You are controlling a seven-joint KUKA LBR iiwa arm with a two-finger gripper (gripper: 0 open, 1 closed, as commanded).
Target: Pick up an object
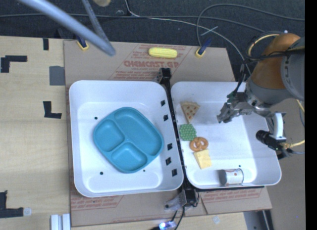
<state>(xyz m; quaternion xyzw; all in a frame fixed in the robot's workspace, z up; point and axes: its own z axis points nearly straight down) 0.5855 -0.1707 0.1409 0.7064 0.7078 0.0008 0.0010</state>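
You were at the approach step: the arm [277, 70] had reached in from the right and its end effector [229, 114] hung over the bare floor of the right bin [257, 167], with nothing visible between its fingers (whether it was open or closed, I could not tell from this angle). No object had been picked yet, by my reading. The candidates lay along the left side of that bin, close to the divider: a tan waffle-like wedge [190, 110] at the top, a green round piece [187, 131] just below it, then a pretzel [199, 144] touching or nearly touching a yellow block [202, 159]. A small grey-and-white can [231, 176] lay on its side near the front wall, apart from the rest. The wedge was nearest to the end effector, so your next move would probably call for a short shift toward the divider and then a descent squarely over one piece; the pretzel and block sat close enough together that a sloppy approach might nudge both. The left bin [79, 125] held a blue sectioned tray [128, 139], nothing in its compartments. A yellow corn cob [162, 52] lay on the table behind the bins.
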